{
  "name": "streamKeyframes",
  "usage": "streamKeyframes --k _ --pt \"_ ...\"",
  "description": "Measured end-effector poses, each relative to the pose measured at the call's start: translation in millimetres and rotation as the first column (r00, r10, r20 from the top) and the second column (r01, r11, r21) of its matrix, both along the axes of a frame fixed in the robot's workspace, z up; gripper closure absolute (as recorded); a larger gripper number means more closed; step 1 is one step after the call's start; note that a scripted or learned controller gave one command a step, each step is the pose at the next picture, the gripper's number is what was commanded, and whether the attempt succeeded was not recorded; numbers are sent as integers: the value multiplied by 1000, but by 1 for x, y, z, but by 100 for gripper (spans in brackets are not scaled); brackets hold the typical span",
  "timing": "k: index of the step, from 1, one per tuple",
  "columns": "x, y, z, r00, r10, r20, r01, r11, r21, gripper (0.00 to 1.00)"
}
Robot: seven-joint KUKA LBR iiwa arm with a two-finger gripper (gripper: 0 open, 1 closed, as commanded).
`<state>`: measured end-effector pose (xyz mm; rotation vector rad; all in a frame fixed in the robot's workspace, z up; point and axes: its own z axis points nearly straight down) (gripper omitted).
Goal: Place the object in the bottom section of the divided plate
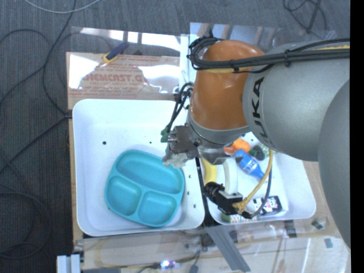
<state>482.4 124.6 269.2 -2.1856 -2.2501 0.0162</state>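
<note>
Dark grey carpet with loose cables surrounds my worktop point(136, 75), which carries two shallow white plastic bins. My grey arm with its orange band point(227, 90) reaches across the right bin point(301, 201). The left bin point(102, 129) holds the turquoise divided plastic plate point(145, 187), its two small sections on the side away from my arm. My claw point(177, 152) hangs at the plate's upper right rim, over the large section, probably positioned for a drop. Something small and pale shows at its tip; whether that is the object, and how the claw stands, I cannot tell. Right of the plate, the other bin keeps a yellow item, a blue bottle and an orange piece.
</note>
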Motion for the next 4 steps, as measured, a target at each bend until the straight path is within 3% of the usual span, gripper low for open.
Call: streamKeyframes --k 1,2,3,4 --pt "2 26 119 974 225 6 -225 974 0 100" --pt "15 -15 154 955 297 5 -297 955 1 100" --pt "1 -94 -39 935 354 2 -354 935 6 100" --pt "0 -13 -72 937 349 0 -349 937 5 100"
